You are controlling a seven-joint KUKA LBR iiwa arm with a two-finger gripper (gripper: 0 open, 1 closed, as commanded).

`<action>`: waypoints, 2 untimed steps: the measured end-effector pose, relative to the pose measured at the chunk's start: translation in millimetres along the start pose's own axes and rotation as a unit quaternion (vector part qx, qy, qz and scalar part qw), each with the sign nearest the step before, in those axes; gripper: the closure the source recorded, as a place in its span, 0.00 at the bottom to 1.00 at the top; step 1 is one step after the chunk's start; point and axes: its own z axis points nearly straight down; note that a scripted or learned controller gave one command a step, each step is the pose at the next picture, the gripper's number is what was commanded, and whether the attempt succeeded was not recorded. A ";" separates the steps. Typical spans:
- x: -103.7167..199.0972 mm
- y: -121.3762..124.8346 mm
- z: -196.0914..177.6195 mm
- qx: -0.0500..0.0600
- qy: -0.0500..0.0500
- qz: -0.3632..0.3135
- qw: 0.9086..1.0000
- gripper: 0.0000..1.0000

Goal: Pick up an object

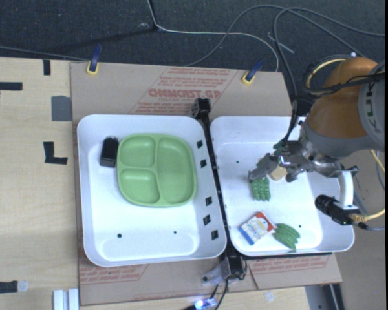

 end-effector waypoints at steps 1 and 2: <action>9.6 2.5 50.6 0.001 0.000 0.000 1.000 0.00; 3.2 7.8 97.7 -0.001 0.000 0.000 1.000 0.00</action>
